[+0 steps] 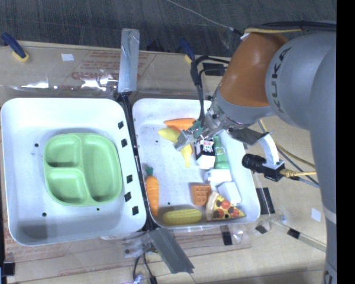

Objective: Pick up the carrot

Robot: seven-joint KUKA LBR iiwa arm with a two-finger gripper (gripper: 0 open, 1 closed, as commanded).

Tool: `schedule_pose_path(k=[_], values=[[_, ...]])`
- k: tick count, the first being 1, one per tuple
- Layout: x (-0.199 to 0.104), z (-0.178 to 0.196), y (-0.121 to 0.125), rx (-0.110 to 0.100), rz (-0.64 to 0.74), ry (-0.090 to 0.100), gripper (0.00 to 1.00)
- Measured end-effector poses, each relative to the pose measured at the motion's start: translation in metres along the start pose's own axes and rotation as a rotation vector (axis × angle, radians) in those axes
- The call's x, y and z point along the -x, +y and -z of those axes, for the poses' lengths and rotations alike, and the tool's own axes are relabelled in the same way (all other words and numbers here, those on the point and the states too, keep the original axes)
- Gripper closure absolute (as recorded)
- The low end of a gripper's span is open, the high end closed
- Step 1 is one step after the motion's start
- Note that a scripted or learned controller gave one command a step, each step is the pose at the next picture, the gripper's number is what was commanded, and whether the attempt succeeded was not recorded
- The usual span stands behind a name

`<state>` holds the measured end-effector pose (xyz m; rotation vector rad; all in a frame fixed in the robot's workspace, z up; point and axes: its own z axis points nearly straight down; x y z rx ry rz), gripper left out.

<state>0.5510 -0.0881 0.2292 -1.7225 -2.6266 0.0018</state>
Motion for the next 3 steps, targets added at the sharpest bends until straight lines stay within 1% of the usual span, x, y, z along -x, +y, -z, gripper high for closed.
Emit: schedule_pose_path(k=[1, 2, 3], values=[[-0.001, -0.001, 0.0, -0.001, 0.001, 0.001, 0.0], [-0.087, -0.039, 0.0, -0.003, 0.073, 0.003, 0.0], [-0.026, -0.038, 0.039, 0.0, 0.14, 0.0, 0.0]])
